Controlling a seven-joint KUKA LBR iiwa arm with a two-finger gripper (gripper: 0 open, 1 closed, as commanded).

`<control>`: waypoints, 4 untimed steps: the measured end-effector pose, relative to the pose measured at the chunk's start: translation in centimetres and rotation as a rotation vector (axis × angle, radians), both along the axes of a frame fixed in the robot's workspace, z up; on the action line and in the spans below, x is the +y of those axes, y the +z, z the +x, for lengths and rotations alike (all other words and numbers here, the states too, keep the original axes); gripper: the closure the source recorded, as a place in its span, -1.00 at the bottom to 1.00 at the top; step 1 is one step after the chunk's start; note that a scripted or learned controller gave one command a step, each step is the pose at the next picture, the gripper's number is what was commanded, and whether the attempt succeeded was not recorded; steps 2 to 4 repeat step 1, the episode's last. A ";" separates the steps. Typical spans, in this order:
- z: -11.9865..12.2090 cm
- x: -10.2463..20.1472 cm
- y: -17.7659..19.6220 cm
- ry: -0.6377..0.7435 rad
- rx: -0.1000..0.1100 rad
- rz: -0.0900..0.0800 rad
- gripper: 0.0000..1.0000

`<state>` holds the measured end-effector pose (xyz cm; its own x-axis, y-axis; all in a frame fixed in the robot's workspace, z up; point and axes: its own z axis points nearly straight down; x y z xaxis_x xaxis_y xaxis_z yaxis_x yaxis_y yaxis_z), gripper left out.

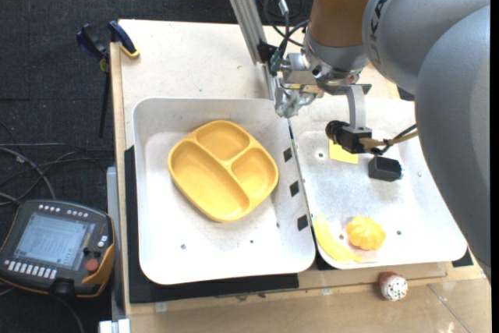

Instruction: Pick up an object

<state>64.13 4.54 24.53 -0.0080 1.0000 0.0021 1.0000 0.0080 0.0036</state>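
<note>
Yellow divided plate (224, 169) in left bin (156, 246)

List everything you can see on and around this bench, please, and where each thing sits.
Bins: two, white, side by side on the bench.
Divided plate: one, yellow, left bin.
Lumpy toy: one, yellow, near edge of the right bin.
Banana: one, yellow, right bin, beside the toy.
Small block: one, black, right bin.
Ball: one, white with dots, bench in front of the right bin.
Handheld controller: one, grey and orange, floor at left.
Arm: one, grey and orange, reaching from the right.
Tool: one, metal, above the bins' dividing edge.
</note>
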 end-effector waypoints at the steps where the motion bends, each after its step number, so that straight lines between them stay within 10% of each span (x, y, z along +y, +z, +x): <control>1: 0.4 4.9 0.0 0.000 0.001 0.000 1.00; 4: 0.4 4.9 0.0 0.000 0.001 0.000 1.00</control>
